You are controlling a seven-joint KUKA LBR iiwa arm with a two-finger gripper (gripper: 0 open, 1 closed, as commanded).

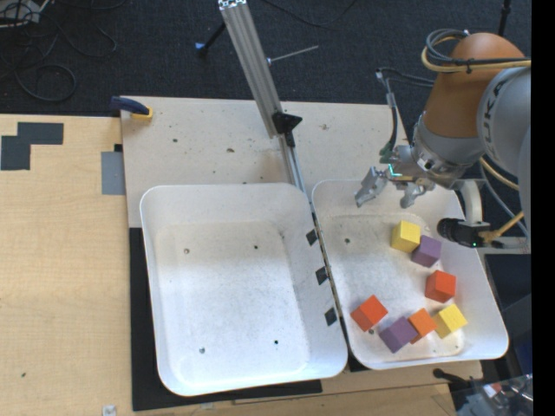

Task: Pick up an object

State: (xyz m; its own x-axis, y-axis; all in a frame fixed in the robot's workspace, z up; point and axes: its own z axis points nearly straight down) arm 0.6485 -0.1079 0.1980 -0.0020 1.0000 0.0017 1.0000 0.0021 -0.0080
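Observation:
My gripper [388,192] hangs open over the far edge of the right bin [347,232], with nothing between its fingers. Several small blocks lie in that bin. Nearest the gripper, just below and to its right, a yellow block [405,236] touches a purple block [427,251]. Further toward the front sits a red block [440,285]. Along the front of the bin lie an orange block [370,312], a second purple block [398,333], a smaller orange block [422,322] and another yellow block [451,319].
The left bin [165,232] lies beside the right one, with black clips along the shared rim [319,258]. A slanted aluminium post [256,68] rises behind the bins. A blue and yellow object [132,107] lies at the bench's far left corner.

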